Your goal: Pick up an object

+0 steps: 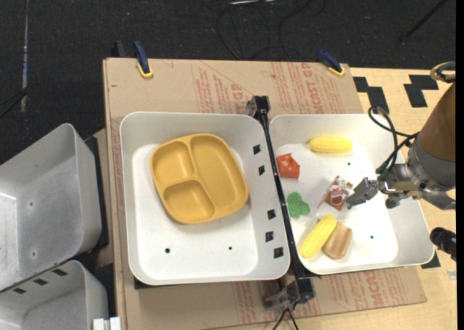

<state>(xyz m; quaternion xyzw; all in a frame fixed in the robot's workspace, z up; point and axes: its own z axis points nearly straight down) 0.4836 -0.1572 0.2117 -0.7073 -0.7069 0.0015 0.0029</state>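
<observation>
The right bin point(377, 249) holds several small objects. A yellow corn-like piece point(331, 146) lies at the back and a red block point(288, 166) sits near the divider. A green piece point(297, 205) is below it. A red and white packet point(338, 193) lies mid-bin. At the front, a yellow banana-like piece point(317, 236) leans against a tan piece point(338, 242). My gripper point(360, 194) reaches in from the right, low over the bin floor, with its tip just right of the red and white packet.
The left bin point(145, 256) carries a yellow three-part plate point(198, 177). A black divider point(274, 191) runs between the bins. The arm's body point(435, 151) and its cable stand over the right bin's right rim. Grey tubs point(43, 191) sit beyond the bench's left side.
</observation>
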